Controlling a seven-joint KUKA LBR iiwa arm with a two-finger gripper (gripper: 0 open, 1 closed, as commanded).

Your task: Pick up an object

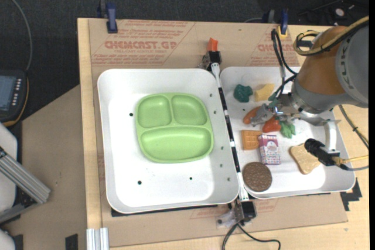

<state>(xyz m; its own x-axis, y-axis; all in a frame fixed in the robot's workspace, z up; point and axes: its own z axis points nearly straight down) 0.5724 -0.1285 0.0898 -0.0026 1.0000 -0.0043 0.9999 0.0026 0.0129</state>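
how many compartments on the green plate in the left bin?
3. The green plate has two small compartments along its far edge, one far-left and one far-right, plus one wide compartment across the near side. Nothing hides any part of it.

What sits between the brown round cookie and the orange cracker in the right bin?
In the camera view, a small pink carton lies between the brown round cookie and the orange cracker.

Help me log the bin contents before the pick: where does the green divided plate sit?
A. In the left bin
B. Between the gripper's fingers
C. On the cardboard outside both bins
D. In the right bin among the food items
A. The green divided plate lies flat in the left bin, while the small food items such as the brown round cookie lie in the right bin.
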